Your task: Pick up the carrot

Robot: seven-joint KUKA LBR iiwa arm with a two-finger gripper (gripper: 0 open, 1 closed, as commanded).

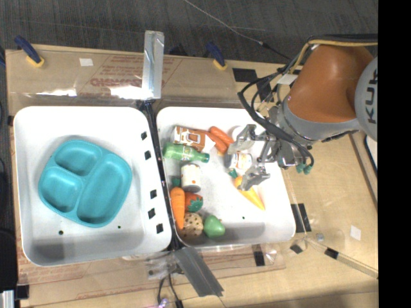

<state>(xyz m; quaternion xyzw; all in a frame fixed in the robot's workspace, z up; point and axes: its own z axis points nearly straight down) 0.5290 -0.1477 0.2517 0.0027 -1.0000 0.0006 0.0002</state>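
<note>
The tool (252,161) is hovering, fingers spread and gripping nothing, in the right bin (277,220). One carrot (177,201) is lying at the bin's eight o'clock, another (220,135) at eleven; centring before closing looks wise.

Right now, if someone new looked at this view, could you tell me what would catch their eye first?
Probably the teal divided plate, alone in the left bin. Next, the arm's orange band at the upper right, with the gripper reaching down into the right bin. That bin holds a clutter of toy food, including a carrot near its left wall and a green bottle above it.
</note>
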